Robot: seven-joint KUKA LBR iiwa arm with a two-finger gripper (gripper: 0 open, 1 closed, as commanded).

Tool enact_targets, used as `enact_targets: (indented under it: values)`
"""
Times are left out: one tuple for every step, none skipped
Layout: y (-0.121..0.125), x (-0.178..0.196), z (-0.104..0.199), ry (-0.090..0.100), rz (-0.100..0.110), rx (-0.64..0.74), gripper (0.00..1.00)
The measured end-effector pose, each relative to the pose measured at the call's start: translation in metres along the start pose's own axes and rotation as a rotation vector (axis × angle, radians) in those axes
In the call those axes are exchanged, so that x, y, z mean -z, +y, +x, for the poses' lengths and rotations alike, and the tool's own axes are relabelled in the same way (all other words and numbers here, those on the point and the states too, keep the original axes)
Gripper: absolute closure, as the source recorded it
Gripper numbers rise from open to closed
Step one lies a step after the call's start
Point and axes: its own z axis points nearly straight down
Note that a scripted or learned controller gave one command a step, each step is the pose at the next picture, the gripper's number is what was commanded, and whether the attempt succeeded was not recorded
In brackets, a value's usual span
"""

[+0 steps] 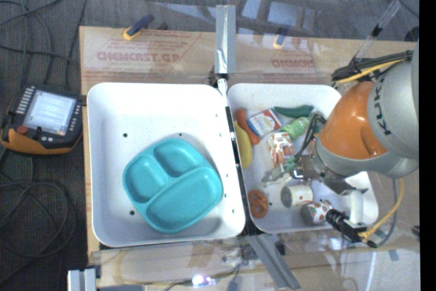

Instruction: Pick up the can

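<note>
A small pale can (298, 195) lies on its side in the right bin (320, 93), near the bin's front edge, with its dark end facing left. My gripper (285, 172) hangs just above and behind the can, low over the bin's middle, beside a white and orange carton (278, 146). The grey wrist and orange band (347, 133) hide the bin's right part. Nothing shows held in the gripper.
The right bin also holds a banana (244, 147), an orange carrot-like piece (243, 123), a small packet (264, 123), green items (294, 118), a brown round piece (257, 202) and a red-patterned object (317, 212) beside the can. A teal divided plate (173, 185) lies in the left bin (109, 146).
</note>
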Motion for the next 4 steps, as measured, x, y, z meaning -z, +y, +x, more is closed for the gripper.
enact_targets:
  values:
    - [-0.003, -0.001, -0.043, 0.001, 0.008, 0.121, 0.0]
    - [0.001, -0.001, -0.092, 0.019, 0.011, 0.001, 0.0]
    - [-0.001, 0.0, -0.07, -0.008, 0.0, -0.177, 0.0]
    - [0.002, 0.001, -0.076, 0.004, 0.001, -0.561, 0.0]
